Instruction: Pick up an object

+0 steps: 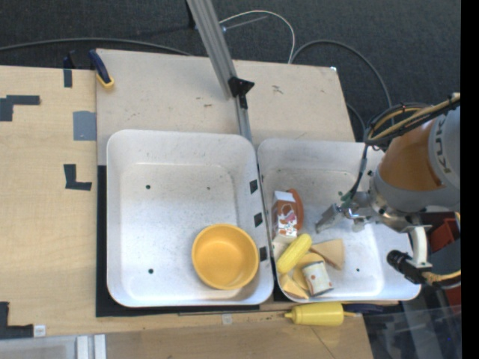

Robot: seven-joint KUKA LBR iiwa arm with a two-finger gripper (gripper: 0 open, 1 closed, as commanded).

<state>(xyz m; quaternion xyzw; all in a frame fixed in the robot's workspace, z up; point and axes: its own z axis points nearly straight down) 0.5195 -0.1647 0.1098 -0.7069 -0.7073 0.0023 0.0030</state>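
Observation:
My gripper (pixel 330 220) hangs over the middle of the right bin (pixel 352 163), its metal fingers spread open and empty. Just left of it lies an orange-brown snack packet (pixel 287 212). Below the packet a yellow banana (pixel 293 253) lies at a slant. A tan wedge-shaped piece (pixel 332 252) sits to the banana's right, close under the fingertips. A small can with a white label (pixel 318 277) rests on another tan piece near the bin's front wall. In the left bin (pixel 179 163) a yellow bowl (pixel 224 256) stands near the front right corner.
A yellow bottle (pixel 316 314) lies on the bench just outside the right bin's front rim. A grey metal pole (pixel 217 43) slants down to the seam between the bins. Cables loop behind the right bin. A blue-and-yellow clamp (pixel 100 68) sits at the back left.

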